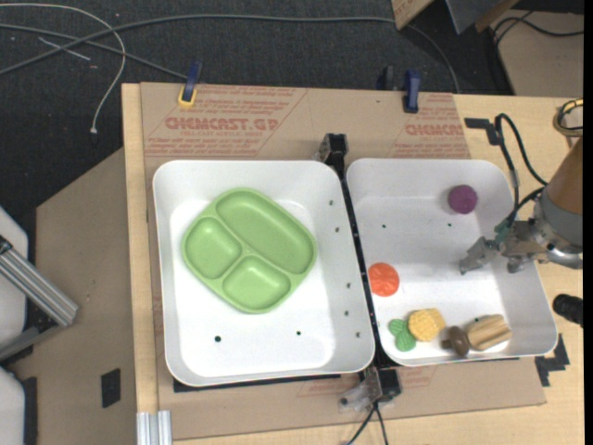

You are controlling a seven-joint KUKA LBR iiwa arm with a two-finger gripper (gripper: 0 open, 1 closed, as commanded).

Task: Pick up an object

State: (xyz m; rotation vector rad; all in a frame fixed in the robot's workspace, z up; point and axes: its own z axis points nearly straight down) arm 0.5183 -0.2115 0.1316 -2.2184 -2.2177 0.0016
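Observation:
The right bin (408, 179) holds a purple ball (462, 198) at the back and an orange round piece (384, 279) near its left wall. A yellow corn piece (425, 324) with a green leaf (402, 334) and a tan and brown piece (478, 334) lie along the front edge. My gripper (488, 265) hangs over the right side of this bin, right of the orange piece and below the purple ball. Its fingers are open with nothing between them.
A green divided plate (248, 248) lies in the left bin (278, 350). The arm comes in over the right bin's right rim. Cables (508, 142) run along the bench at the back right. Blue clamps (411, 91) hold the cardboard sheet's far edge.

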